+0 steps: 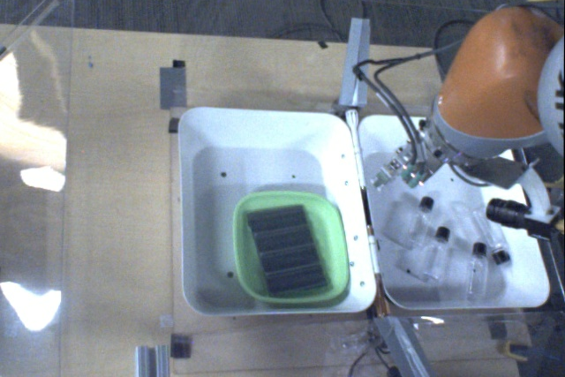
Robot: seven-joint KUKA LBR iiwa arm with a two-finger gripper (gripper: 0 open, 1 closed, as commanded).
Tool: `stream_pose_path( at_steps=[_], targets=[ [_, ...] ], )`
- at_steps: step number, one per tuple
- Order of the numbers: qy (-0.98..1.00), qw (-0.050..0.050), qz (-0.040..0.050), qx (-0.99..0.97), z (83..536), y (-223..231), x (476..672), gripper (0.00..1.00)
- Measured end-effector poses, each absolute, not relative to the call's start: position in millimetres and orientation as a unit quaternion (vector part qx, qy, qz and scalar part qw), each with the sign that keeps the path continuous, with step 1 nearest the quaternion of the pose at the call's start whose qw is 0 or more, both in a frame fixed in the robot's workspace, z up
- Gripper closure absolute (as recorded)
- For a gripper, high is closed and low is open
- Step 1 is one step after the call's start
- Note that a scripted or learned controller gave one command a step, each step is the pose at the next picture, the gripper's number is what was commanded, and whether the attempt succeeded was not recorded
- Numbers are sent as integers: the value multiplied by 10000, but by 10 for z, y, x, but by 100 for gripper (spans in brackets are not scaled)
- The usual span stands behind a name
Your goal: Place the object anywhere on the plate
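A light green plate [244, 229] with rounded corners sits in the left bin [203, 190], toward its front. A dark grey ridged block [287, 250] lies on the plate. Several small clear bottles with black caps lie in the right bin [530, 287], among them one [422, 214] near the middle and one [479, 265] at the front. The arm's orange band [494, 75] hangs over the back of the right bin. My gripper [403, 167] pokes out from under it at the bin's back left, above the bottles, with nothing visibly between its parts.
A grey bracket post [355, 62] stands behind the seam between the two bins. Black cables [388, 97] loop from it to the wrist. A small grey block [173, 86] sits on the wooden bench behind the left bin.
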State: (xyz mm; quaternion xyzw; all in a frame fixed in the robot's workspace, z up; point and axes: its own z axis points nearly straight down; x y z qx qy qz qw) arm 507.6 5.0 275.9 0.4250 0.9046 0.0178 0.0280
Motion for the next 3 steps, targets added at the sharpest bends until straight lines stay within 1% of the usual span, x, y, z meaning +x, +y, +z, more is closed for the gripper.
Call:
stream_pose_path(
  at_steps=[1, 2, 3],
  targets=[
    [9055, 317, 194, 4228, 2874, 51, 5099, 100],
    [9002, 46, 34, 4354, 3406, 825, 4888, 100],
    [8959, 24, 23, 4443, 3075, 1452, 4879, 100]
  ],
)
